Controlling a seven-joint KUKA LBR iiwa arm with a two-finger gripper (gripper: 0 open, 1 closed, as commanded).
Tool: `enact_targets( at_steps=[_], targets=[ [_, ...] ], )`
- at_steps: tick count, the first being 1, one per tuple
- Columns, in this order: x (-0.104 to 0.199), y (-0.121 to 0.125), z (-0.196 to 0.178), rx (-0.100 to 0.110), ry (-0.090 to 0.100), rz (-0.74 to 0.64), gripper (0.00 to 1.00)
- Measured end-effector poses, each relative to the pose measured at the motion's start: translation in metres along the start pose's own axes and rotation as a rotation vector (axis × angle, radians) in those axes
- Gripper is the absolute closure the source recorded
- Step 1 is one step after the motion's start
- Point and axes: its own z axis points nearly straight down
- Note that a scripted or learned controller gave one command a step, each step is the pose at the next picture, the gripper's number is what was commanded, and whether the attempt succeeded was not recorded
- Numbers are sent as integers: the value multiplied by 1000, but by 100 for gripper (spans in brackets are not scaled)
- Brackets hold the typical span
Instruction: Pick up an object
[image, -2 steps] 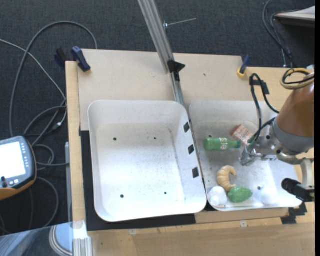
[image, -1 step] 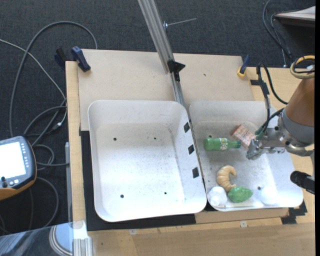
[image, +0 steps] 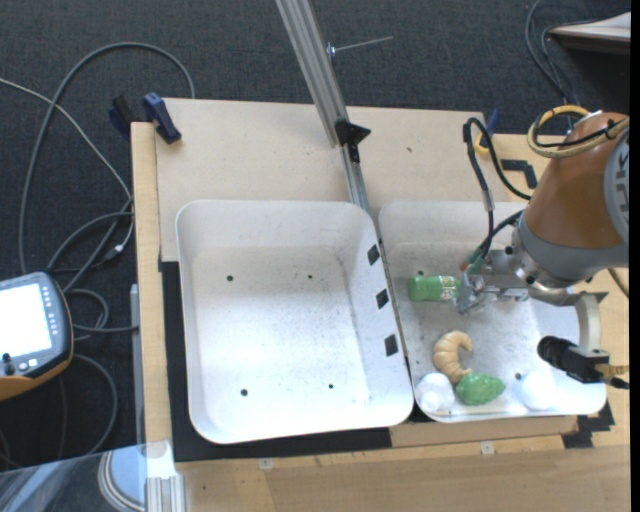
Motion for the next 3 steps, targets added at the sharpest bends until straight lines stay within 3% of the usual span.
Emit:
enact_targets(
  at_steps=[3],
  targets=[
    [141,36,-25,-1,-1,0,100]
  ],
)
